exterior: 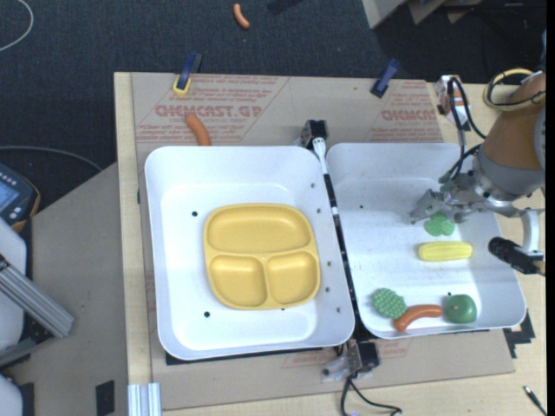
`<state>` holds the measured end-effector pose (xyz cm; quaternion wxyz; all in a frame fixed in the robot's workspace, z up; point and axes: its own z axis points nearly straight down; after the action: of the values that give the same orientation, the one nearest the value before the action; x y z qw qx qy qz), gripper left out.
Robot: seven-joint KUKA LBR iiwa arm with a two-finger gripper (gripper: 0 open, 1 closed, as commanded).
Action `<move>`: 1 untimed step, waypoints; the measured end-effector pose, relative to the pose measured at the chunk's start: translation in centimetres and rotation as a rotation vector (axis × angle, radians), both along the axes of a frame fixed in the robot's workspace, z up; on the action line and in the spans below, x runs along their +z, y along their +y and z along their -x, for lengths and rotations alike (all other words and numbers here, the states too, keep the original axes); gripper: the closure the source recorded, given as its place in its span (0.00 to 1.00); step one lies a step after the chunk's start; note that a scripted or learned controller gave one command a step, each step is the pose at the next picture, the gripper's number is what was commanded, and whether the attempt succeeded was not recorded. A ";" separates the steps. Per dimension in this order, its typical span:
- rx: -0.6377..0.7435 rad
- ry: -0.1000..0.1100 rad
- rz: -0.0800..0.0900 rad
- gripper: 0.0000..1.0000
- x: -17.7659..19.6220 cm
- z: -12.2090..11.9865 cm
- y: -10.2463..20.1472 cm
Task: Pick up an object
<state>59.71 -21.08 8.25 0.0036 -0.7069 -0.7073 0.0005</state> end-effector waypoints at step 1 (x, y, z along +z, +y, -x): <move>0.000 -0.007 0.004 1.00 1.4 -0.2 -0.1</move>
<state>59.87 -21.20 9.69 -0.0004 -0.7071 -0.7071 -0.0005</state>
